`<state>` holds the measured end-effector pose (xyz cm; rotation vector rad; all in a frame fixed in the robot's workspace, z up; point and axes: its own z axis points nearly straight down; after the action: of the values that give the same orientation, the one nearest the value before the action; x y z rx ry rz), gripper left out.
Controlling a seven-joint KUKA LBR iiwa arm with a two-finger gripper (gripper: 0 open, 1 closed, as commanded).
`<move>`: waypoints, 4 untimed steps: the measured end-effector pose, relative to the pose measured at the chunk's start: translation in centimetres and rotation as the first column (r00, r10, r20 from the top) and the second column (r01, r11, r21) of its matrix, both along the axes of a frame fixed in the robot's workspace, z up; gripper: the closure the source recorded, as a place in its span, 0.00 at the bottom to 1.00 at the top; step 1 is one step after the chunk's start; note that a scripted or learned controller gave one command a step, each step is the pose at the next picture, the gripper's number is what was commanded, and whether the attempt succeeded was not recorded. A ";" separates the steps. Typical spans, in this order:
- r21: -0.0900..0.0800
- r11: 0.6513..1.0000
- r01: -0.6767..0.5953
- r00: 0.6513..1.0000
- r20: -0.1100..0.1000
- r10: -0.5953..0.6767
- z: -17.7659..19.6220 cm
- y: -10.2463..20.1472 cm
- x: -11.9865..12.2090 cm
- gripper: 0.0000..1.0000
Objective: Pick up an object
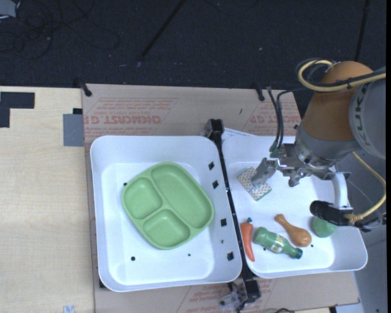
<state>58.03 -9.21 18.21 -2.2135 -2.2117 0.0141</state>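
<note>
My gripper (268, 172) hangs over the right bin (352, 256), at its upper left part, just above a small speckled pad (256, 184) that looks like a sponge or cloth square lying flat near the divider. That pad is my likeliest target. I judge it light and soft, apt to squash or fold under a pinch, with a rough face that should not slip; a grip across its short width, pressed down to the floor, seems best. One finger (264, 171) shows as a grey blade reaching toward the pad's upper corner, perhaps touching it, but I cannot tell how wide I stand open, and nothing sits visibly between my fingers. Farther down the bin lie a carrot (247, 240), a green bottle (277, 242) and a drumstick (293, 229), all hard, rounded and more slippery. The left bin (111, 266) bears a green tray (167, 205).
</note>
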 end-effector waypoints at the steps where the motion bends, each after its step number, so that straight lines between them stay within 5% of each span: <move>1: -0.001 1.000 -0.001 1.000 0.011 0.001 0.5 0.0 0.3 0.00; 3: -0.001 1.000 0.000 1.000 0.006 0.000 -9.2 0.3 0.0 0.00; 4: -0.001 1.000 0.006 1.000 0.009 -0.006 -7.9 0.2 0.1 1.00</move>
<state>58.15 -9.01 10.30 -2.2246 -2.2103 0.0052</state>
